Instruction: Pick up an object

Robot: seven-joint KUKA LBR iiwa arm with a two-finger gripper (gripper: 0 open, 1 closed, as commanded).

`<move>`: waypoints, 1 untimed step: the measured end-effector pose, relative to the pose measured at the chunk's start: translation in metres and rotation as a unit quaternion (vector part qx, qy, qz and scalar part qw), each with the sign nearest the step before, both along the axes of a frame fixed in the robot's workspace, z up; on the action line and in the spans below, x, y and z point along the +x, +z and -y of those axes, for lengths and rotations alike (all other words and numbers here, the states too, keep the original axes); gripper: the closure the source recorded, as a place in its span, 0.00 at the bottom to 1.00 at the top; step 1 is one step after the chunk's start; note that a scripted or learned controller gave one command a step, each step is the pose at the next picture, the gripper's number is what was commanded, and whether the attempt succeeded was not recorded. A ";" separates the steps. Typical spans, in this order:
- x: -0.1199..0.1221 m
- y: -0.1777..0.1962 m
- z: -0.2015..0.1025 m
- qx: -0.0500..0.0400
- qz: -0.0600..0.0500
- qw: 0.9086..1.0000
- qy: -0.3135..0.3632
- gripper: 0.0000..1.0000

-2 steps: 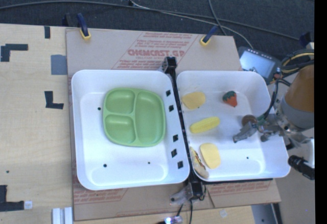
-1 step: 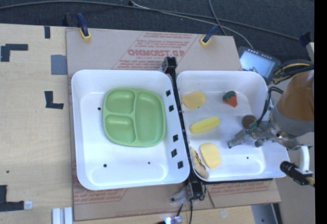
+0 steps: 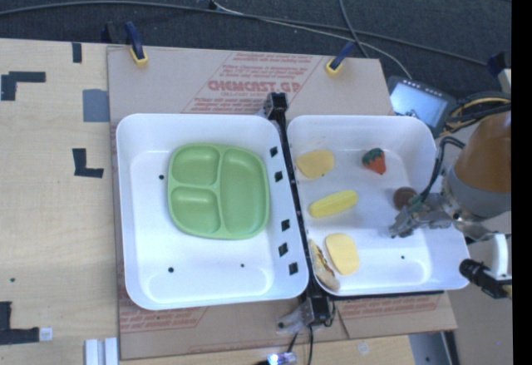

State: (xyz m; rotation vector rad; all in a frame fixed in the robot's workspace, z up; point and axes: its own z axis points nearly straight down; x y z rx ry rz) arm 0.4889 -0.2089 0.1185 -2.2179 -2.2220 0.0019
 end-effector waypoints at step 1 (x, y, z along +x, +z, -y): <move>0.002 0.063 -0.002 -0.001 0.003 1.000 0.000 1.00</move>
